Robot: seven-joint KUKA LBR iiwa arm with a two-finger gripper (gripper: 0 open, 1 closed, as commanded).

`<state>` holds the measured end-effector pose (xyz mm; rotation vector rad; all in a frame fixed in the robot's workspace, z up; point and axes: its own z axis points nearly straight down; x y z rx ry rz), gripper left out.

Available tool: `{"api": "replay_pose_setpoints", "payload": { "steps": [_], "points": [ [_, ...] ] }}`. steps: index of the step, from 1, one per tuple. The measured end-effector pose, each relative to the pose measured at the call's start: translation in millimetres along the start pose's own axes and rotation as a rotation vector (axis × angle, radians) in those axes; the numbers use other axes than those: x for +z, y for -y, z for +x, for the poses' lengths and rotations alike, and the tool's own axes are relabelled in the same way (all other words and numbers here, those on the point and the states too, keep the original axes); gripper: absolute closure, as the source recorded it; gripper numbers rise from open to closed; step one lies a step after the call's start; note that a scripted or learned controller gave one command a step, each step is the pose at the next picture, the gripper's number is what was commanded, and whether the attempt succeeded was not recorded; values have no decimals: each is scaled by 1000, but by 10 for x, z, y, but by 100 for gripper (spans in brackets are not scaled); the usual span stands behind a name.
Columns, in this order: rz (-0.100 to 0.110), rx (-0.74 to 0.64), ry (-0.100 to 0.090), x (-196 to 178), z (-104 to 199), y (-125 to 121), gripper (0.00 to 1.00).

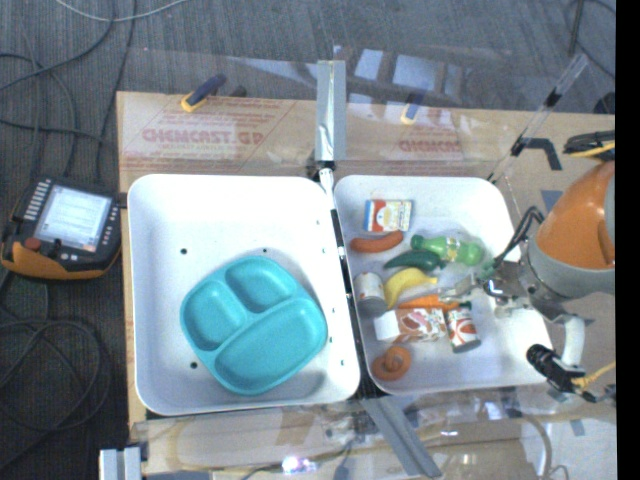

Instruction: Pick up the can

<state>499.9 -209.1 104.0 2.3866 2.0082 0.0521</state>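
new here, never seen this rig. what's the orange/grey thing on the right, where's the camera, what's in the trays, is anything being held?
One fixed camera looks down at a slant on a bench with two shallow white bins. The orange and grey shape is the robot arm, reaching in from the right; its gripper sits low over the right bin, too blurred to judge, with nothing visibly between its fingers. The left bin holds a teal divided plate. The right bin holds toy food: a small carton, a sausage, a green bottle, a banana and the silver can it should pick up.
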Motion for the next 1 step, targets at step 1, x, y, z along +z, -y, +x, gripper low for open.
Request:
{"api": "replay_pose_setpoints", "payload": {
  "steps": [1],
  "points": [
    [-8,40,15,-1,85,33,0]
  ]
}}
